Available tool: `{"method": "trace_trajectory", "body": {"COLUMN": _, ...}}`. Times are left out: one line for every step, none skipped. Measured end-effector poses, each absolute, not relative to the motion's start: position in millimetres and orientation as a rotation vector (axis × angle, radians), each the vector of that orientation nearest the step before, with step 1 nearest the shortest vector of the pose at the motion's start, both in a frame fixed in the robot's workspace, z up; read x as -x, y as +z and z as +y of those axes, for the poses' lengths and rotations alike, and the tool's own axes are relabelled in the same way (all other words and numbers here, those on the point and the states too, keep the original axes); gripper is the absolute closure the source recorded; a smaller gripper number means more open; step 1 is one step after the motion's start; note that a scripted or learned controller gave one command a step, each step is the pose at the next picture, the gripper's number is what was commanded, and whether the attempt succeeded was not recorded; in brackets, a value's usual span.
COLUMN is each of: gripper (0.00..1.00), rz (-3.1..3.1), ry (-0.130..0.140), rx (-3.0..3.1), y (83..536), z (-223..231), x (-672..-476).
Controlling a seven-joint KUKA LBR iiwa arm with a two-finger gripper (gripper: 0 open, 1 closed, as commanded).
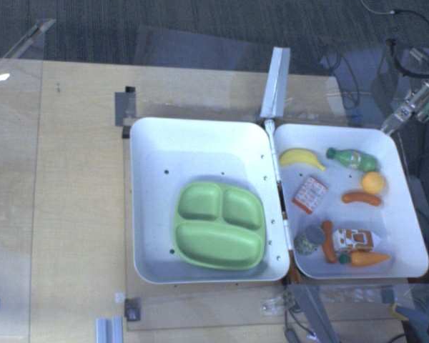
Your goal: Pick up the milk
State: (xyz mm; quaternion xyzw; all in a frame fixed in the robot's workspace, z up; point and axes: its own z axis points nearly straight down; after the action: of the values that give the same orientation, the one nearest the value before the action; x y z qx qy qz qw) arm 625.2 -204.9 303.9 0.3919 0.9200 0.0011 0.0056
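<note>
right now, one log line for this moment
hand past right bin far corner | milk in right bin beside carrot, not held | left bin: green tray

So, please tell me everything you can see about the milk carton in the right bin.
The milk carton is a small white box with brownish printed patches, apparently cardboard or plastic; the print is too small to read. It lies on its side near the front of the right bin. A red sausage lies against its left end, and a carrot lies along its front edge, close or touching. Nothing is gripping it.
</note>
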Motion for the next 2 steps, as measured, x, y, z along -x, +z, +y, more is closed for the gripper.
{"method": "trace_trajectory", "body": {"gripper": 1.0, "rz": 3.03, "ry": 0.002, "rx": -0.793, "y": 279.9, "z": -204.3, "x": -628.8}}
{"method": "trace_trajectory", "body": {"gripper": 1.0, "rz": 3.108, "ry": -0.001, "rx": -0.357, "y": 317.8, "z": -205.0, "x": -599.5}}
